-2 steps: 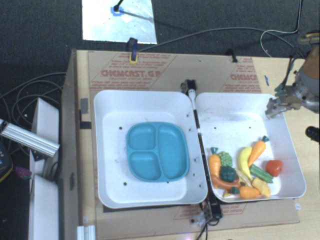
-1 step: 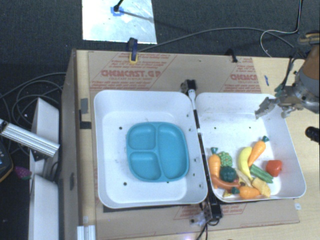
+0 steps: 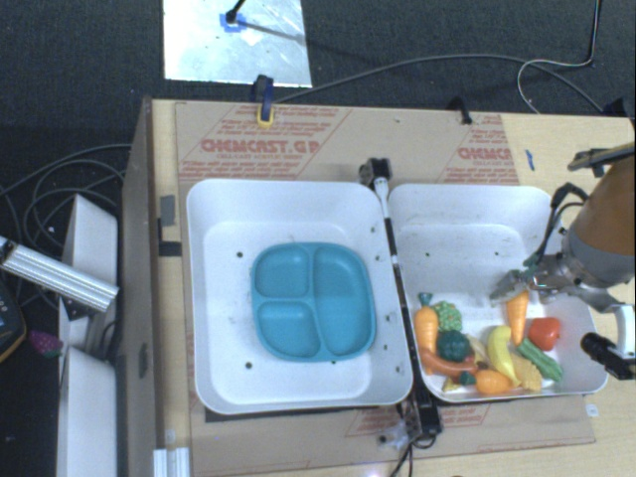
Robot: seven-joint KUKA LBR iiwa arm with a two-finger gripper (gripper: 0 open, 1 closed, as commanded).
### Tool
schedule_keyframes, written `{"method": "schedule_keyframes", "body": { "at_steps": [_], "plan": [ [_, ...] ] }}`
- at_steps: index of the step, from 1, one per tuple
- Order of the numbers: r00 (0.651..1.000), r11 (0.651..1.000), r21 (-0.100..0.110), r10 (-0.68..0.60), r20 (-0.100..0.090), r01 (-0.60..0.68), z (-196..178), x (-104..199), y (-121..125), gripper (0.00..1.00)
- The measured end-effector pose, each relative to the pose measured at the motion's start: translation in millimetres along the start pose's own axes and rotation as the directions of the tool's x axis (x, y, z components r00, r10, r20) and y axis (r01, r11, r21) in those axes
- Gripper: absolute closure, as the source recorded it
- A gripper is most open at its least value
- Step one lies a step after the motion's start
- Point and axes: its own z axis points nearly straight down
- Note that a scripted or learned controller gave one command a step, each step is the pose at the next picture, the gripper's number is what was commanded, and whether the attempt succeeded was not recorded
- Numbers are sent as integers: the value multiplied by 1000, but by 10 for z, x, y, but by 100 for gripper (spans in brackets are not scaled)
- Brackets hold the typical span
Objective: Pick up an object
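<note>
In the right bin [image 3: 467, 212], near its front right corner, toy foods lie heaped together: two carrots [image 3: 426, 329], broccoli [image 3: 454, 346], a yellow banana [image 3: 502, 354], a red tomato [image 3: 544, 332], a green pod [image 3: 540, 359] and a small orange piece [image 3: 490, 381]. The heap probably gathers there because the bin floor dips toward that corner. The gripper [image 3: 519, 284] hangs low over the pile's upper edge, seemingly placed for a downward grasp, with an upright orange carrot [image 3: 517, 313] just below its tip. Whether that carrot sits between the fingers or merely beside them cannot be told, and the jaws' spacing is equally unreadable. The arm [image 3: 604, 229] is cut off at the right. The left bin [image 3: 214, 266] holds a blue divided plate [image 3: 313, 301].
</note>
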Motion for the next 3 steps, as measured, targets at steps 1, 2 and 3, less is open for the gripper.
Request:
{"method": "schedule_keyframes", "body": {
  "at_steps": [1, 2, 3],
  "plan": [
    [1000, 1000, -4, -1, 1, 1, -114, 0, 16, 100],
    [1000, 1000, -5, -3, 0, 3, -587, 472, 458, 100],
    [1000, 1000, -4, -4, -1, 4, -958, 1016, 547, 100]
  ]
}}
